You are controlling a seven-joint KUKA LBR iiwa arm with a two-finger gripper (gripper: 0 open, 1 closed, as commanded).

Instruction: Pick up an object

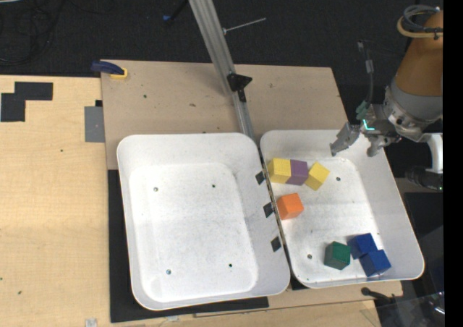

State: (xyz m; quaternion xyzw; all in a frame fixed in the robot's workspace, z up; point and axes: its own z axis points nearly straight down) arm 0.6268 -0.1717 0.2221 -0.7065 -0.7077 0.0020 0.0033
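Six small coloured blocks lie in the right white bin [405, 210]; the two-finger gripper [359, 143] hovers spread and empty over its far edge, nearest the yellow cube [317, 175], probably for approach.

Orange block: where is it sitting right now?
The orange block lies in the right bin, near its left wall, just below the yellow block and purple block.

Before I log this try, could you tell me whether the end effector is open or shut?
Open: the end effector hangs over the right bin's far edge with its two fingers spread apart and nothing between them.
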